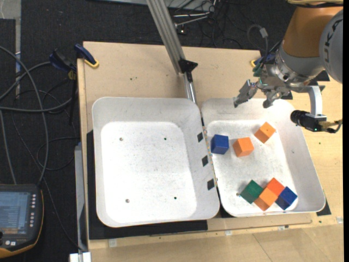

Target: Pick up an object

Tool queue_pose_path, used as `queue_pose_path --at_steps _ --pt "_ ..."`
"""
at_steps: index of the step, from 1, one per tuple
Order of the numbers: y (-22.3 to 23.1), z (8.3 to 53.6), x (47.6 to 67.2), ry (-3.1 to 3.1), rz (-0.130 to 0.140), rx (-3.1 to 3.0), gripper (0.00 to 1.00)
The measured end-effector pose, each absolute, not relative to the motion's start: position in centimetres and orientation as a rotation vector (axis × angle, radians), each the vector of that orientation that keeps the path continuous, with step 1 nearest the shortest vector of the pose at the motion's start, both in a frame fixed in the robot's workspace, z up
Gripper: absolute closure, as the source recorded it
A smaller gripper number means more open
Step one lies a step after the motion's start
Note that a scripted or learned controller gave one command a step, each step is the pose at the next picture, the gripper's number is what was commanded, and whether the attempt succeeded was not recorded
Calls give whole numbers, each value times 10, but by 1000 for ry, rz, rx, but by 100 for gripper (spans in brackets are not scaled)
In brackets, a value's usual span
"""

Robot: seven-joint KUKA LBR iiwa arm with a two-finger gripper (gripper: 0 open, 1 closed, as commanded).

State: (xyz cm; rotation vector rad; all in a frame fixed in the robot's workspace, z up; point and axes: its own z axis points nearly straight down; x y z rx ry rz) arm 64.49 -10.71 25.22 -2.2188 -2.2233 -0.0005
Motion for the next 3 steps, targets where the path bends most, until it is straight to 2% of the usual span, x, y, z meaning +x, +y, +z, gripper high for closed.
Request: queue_pose_path --at_steps 1,2,3 --pt "-107 252 645 -2224 0 -2219 0" --pt "-113 194 636 -2217 7 -2220 0" --pt "-113 132 642 -2218 6 -2219 0"
